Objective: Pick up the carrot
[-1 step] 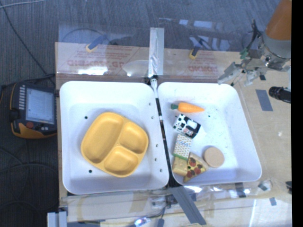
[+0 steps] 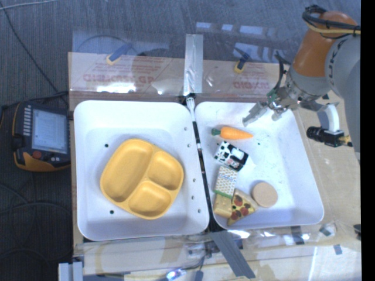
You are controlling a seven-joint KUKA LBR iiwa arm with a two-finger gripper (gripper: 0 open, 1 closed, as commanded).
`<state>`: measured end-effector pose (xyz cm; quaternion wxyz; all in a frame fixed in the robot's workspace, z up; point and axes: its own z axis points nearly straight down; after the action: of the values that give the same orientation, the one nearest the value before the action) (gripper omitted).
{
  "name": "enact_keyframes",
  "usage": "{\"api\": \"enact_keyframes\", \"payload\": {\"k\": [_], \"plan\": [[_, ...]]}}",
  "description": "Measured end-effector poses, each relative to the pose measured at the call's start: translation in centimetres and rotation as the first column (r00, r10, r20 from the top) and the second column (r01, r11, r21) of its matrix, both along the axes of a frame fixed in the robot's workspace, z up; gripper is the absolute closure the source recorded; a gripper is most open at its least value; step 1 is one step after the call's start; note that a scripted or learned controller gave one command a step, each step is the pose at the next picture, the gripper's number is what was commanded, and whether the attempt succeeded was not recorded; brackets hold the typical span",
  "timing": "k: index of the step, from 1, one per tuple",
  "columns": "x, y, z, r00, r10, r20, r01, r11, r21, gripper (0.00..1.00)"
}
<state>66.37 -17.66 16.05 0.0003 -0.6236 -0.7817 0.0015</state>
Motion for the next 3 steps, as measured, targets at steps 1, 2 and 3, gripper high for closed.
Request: {"api": "enact_keyframes", "payload": {"k": [1,2,3], "plan": [[-1.1,0.6,-3.6,0.912,-0.411,-0.001,0.411,0.912,0.000,0.00],[-0.8,6.2,-7.1,0.999,-0.044,0.012,0.044,0.999,-0.001,0.00],[-7.1,12.6,2.2,0.872,-0.489,0.000,0.489,0.872,0.000,0.00]]}}
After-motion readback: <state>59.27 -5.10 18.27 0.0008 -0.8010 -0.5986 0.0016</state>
